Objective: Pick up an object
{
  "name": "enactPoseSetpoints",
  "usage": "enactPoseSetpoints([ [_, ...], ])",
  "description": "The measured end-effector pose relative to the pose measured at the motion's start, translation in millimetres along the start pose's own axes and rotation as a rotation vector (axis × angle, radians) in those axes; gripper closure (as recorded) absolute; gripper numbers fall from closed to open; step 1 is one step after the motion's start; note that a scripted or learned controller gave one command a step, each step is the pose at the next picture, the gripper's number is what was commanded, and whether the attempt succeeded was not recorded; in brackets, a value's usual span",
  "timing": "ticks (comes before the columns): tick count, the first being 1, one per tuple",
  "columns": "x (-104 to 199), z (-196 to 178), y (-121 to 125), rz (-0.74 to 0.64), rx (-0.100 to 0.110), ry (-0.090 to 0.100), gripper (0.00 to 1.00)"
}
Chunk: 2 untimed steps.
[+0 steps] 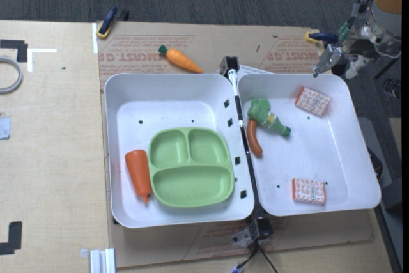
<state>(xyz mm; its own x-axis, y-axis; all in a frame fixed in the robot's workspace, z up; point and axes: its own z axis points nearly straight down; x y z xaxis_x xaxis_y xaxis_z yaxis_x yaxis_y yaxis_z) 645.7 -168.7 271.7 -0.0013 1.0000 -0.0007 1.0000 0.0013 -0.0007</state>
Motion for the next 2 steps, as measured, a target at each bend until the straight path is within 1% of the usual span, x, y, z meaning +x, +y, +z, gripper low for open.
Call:
enactPoseSetpoints([
  [1,-3,140,-27,-0.149,0.000,0.000,0.00],
  [2,-35,171,11,-0.400,0.015,0.009,0.00],
])
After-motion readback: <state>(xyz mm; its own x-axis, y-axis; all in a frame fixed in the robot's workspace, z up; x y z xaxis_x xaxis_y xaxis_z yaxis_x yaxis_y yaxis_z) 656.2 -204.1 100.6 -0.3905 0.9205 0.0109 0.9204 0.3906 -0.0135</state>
